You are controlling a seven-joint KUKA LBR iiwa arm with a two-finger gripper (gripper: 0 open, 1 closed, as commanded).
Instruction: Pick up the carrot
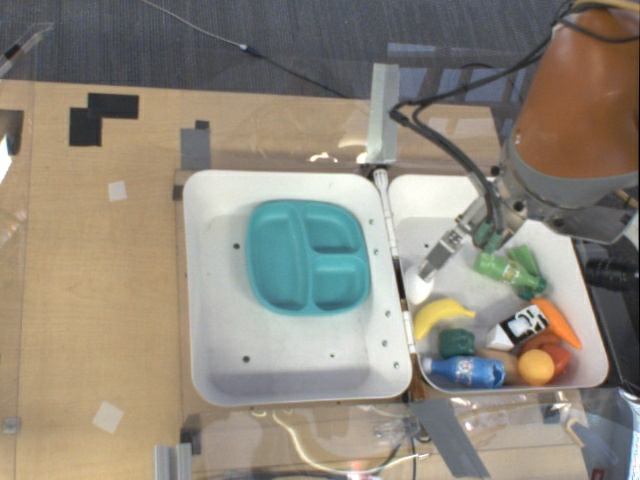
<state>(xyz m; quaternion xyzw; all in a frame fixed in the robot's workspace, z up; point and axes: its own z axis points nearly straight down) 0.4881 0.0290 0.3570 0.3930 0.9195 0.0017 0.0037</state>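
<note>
gripper (pixel 463 247) low in right bin (pixel 440 203), jaws look apart, nothing btwn | carrot (pixel 556 321) lies lower right of it in view — by bin's right wall, long axis upper-left to lower-right, tip toward wall | green toy (pixel 510 268) sits btwn them | far jaw blurs into toy — hard to read

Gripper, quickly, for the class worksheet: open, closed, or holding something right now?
Gripper: cannot be told from this view. The carrot lies in the right bin.
</note>
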